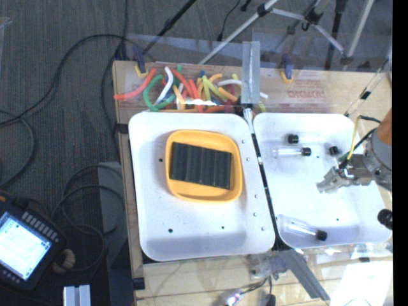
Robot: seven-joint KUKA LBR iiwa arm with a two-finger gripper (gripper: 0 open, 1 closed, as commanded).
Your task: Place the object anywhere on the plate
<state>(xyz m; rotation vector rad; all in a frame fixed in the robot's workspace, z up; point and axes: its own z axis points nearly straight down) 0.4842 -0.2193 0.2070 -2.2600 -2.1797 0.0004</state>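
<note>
Reaching in from the right edge, the grey arm holds its tool (331,180) low over the right bin (357,218), seemingly positioned to pick up one of the clear, black-capped tubes. One tube (292,152) lies just beyond the tool, another (301,227) nearer than it. Well to the tool's left, in the left bin (191,238), sits the yellow plate (173,187) (with a dark ribbed centre). Blur hides whether the tool is open, closed or gripping anything.

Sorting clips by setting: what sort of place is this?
Probably a robotics lab: a bench with two white bins, tripod legs behind it, cables on the floor and a handheld control screen.
</note>
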